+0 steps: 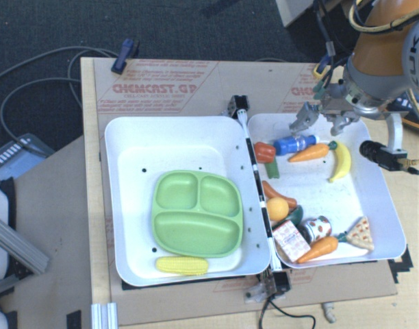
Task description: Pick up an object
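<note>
The hand (324, 117) hovers over the far end of the right bin (381, 204), fingers spread apart, gripping nothing; just below it lies a blue bottle (295, 144), with a carrot (309, 153) touching it and a banana (341, 162) to the right; nearer sit a second carrot (318, 248) and a pizza slice (361, 234); the left bin (127, 184) holds a green tray (196, 213) and corn (182, 265).

arm (387, 26) cropped at right edge, can (318, 226) label unreadable
</note>
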Robot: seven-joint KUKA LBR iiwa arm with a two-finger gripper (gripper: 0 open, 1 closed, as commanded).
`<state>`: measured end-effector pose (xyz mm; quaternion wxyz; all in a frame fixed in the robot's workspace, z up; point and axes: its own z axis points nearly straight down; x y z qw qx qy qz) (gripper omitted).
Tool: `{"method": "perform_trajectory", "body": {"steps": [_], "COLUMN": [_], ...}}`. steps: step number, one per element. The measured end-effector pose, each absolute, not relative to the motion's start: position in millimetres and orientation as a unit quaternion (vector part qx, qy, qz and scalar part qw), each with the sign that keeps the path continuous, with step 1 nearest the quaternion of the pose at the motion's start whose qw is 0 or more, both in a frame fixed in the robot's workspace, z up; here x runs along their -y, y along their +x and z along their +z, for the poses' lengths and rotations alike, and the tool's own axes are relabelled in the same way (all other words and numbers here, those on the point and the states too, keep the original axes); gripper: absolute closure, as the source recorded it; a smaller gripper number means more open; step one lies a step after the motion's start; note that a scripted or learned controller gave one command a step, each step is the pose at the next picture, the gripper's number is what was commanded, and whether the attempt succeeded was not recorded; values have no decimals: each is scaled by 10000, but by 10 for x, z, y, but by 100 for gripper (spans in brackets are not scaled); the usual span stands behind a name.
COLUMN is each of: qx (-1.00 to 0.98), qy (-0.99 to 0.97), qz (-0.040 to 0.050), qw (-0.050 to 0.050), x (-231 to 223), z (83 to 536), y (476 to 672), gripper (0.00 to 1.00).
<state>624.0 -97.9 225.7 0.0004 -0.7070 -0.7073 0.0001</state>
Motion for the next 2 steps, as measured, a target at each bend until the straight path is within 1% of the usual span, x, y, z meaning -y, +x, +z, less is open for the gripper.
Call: {"method": "perform_trajectory", "body": {"steps": [1,2], "qx": [7070,7070], "qy": [-7072,-7072], "qz": [8,-2], "qw": [13,-10], "x": [976,1133], "z": [1456,851], "y": [6077,6499], "gripper": [0,0]}}
